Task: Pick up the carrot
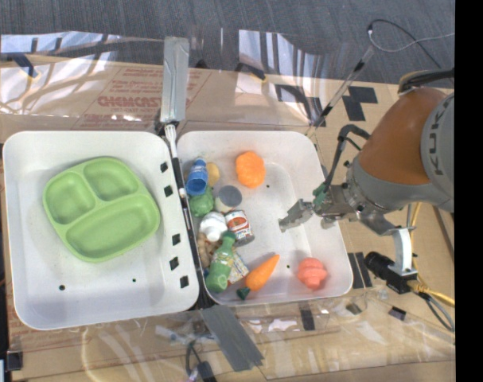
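I log, by size: 2 shallow white plastic bins, left one (18, 213) holding 1 green 3-compartment plate (102, 208); grey two-finger gripper (293, 218) over right bin (325, 161), empty, finger spread indiscernible; orange tapered carrot (262, 272) near that bin's front wall.

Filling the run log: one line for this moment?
end effector: over right bin | carrot: lying in bin, ungrasped | phase: approach

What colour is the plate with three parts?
Light green. The plate lies in the left bin, clearest in the camera view.
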